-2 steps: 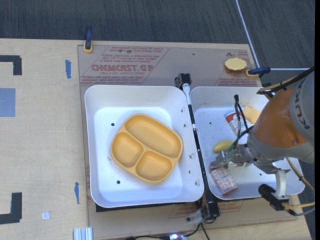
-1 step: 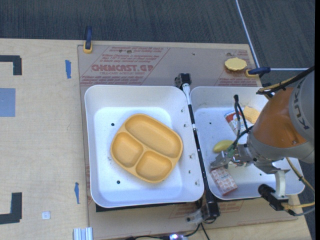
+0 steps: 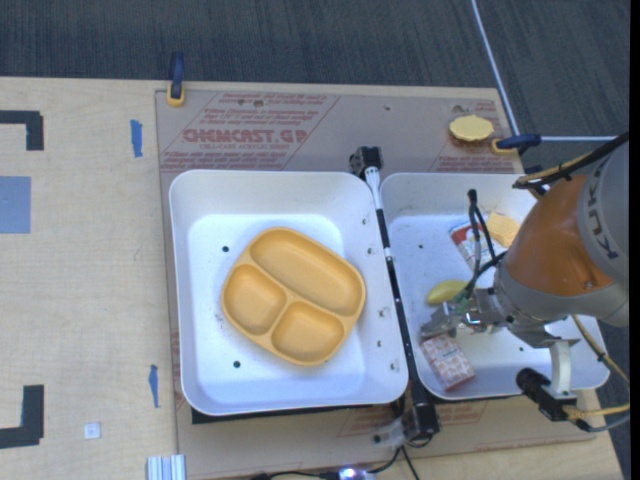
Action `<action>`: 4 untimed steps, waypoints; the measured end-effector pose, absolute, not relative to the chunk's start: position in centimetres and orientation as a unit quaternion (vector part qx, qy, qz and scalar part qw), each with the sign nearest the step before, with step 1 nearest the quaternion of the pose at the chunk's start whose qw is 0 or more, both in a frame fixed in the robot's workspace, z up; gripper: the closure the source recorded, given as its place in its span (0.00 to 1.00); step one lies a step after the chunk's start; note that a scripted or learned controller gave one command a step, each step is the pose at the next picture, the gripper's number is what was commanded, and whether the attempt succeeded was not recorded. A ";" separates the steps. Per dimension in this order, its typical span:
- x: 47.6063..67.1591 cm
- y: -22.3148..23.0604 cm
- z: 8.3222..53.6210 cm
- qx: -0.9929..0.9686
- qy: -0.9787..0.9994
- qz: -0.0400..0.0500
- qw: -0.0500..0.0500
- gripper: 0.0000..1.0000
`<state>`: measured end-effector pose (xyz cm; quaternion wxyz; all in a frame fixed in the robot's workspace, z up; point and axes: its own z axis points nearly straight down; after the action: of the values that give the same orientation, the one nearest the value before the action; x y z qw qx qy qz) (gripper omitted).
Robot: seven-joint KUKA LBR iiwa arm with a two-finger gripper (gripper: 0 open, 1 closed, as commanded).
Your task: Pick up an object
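Observation:
In the right bin (image 3: 420, 230) my gripper (image 3: 447, 320) hangs low near the front left. A small yellow banana-shaped piece (image 3: 446, 291) lies just behind it. A pink patterned packet (image 3: 447, 360) lies just in front of it, by the bin's front wall. A red and white item (image 3: 462, 236) and a pale yellow piece (image 3: 503, 230) sit further back, partly hidden by cables and the arm's orange band (image 3: 545, 253). I see nothing held in the gripper.
The left bin (image 3: 200, 268) holds a yellow three-compartment plate (image 3: 292, 295). A divider bar (image 3: 385, 258) runs between the bins. On the board behind the right bin lies a yellow disc (image 3: 471, 129) beside a blue clamp (image 3: 512, 143).

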<state>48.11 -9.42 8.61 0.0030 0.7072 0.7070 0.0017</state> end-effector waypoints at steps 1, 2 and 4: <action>48.1 -9.4 8.6 0.707 0.707 0.002 0.003 0.00; 48.1 -9.4 8.6 0.707 0.707 0.002 0.003 0.00; 48.3 -9.3 9.6 0.707 0.707 0.002 0.005 1.00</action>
<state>48.25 -9.31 9.61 0.0055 0.7072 0.7070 0.0024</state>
